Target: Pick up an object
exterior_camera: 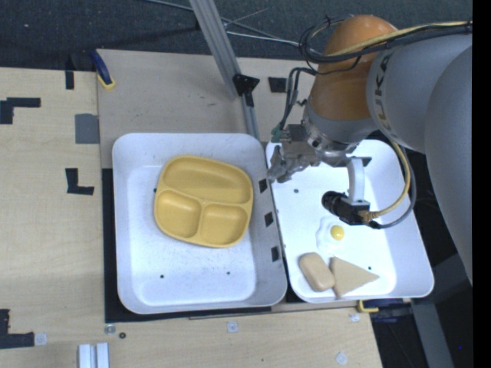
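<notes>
A yellow divided plate (204, 200) lies in the left white bin (138, 282). In the right white bin (406, 267) lie a fried egg toy (333, 232), a tan bread roll (315, 271) and a tan wedge-shaped slice (353, 275) near the front edge. My gripper (285, 164) hangs over the far left corner of the right bin, close to the wall between the bins. It is well behind the food toys, and I see nothing held in it.
A slanted metal pole (222, 48) rises behind the bins. A dark cable fitting (341, 205) hangs from the arm over the right bin, just behind the egg. Black tape marks and a blue and yellow clip (102, 69) lie on the wooden bench.
</notes>
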Robot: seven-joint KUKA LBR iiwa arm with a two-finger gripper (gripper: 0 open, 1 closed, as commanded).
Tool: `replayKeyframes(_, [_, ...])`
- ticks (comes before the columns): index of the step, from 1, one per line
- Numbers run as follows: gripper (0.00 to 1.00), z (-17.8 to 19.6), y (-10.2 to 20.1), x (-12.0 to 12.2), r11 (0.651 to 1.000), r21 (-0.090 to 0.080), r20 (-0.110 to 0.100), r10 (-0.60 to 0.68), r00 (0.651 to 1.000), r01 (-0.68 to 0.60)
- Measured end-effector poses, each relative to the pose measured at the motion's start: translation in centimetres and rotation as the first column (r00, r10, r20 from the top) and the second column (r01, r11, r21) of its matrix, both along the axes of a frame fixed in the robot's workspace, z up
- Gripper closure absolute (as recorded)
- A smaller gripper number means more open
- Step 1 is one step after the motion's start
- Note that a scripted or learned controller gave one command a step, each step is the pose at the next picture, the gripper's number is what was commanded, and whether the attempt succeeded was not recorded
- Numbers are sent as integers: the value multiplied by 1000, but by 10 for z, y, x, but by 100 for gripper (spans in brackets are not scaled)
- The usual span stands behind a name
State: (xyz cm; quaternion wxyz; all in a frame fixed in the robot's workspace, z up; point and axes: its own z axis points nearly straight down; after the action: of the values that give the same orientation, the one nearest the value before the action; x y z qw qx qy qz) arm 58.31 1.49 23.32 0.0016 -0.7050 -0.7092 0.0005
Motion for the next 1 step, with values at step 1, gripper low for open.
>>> replayKeyframes(1, [100,-1,42,-31,1000,-1,-1,-1,1000,1])
